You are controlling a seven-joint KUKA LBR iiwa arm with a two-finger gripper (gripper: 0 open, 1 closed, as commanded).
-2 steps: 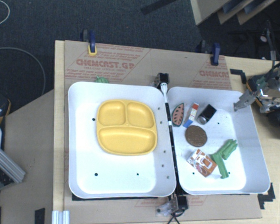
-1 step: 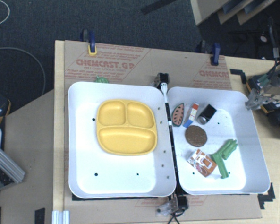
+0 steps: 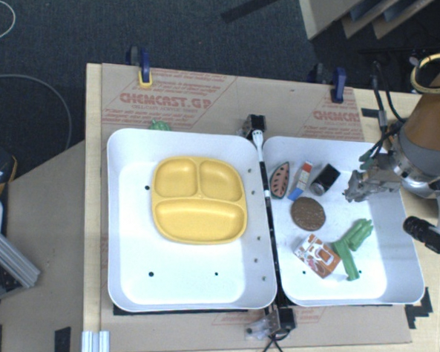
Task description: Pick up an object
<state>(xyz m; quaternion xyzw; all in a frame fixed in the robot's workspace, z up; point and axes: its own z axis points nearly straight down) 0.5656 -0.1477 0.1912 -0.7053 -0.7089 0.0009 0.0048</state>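
Judging from where I stand, nothing has been picked up yet: every object I can make out lies on the floor of a bin, and none sits in the pincer (image 3: 358, 189). The left bin (image 3: 129, 203) carries a yellow divided plate (image 3: 198, 198), resting flat near its middle. The right bin (image 3: 400, 272) holds the loose pieces: a round brown disc (image 3: 308, 213) near its centre, a green toy vegetable (image 3: 352, 246) slanting toward the near edge, a crumpled red and white packet (image 3: 317, 257) just beside the vegetable's lower end, a small black cylinder (image 3: 324, 179) toward the far side, a slim blue and red tube (image 3: 302, 180) next to it, and a dark almond-shaped piece with a red centre (image 3: 279, 180) close to the wall shared with the other bin.

The arm (image 3: 431, 125) comes in from the right, its orange band above the grey wrist, bent down over the far right part of the right bin. The pincer hangs low there, just beside the black cylinder and apart from it. Whether it is spread or closed I cannot tell; the metal blurs together against the white floor. I see nothing caught in it.

So the whole job looks to be still ahead: settling on one piece, closing around it and lifting it clear. The cylinder is the nearest candidate, though I would not swear that it is the target.
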